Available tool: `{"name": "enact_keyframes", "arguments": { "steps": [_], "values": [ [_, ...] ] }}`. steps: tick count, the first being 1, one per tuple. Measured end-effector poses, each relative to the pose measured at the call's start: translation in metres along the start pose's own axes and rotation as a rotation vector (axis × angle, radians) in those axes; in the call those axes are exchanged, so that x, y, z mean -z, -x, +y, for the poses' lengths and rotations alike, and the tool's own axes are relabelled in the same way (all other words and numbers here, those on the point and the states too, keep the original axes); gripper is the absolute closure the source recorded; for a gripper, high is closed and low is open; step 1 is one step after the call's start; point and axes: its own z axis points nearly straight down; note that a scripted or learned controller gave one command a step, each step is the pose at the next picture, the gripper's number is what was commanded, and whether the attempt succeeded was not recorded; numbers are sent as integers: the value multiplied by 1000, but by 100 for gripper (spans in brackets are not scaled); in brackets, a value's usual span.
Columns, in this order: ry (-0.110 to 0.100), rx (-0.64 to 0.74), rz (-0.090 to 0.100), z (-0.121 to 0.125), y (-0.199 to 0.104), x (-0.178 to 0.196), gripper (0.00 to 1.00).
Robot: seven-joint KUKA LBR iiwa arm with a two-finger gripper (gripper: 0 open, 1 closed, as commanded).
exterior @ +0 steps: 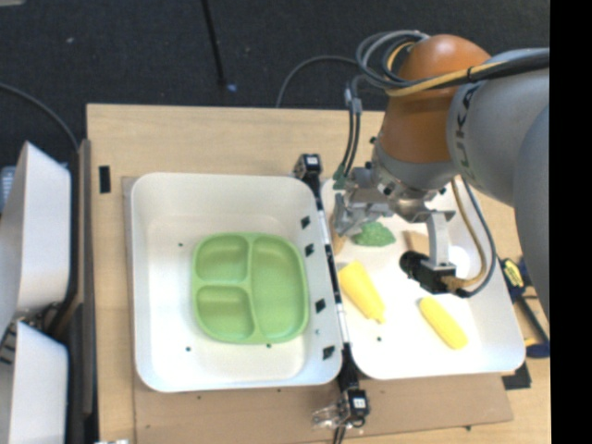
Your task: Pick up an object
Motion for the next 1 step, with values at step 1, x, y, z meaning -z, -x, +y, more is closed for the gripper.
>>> {"name": "enact_keyframes", "arguments": {
  "steps": [1],
  "values": [
    [2, 2, 1, 0, -47, 7, 100]
  ]
}}
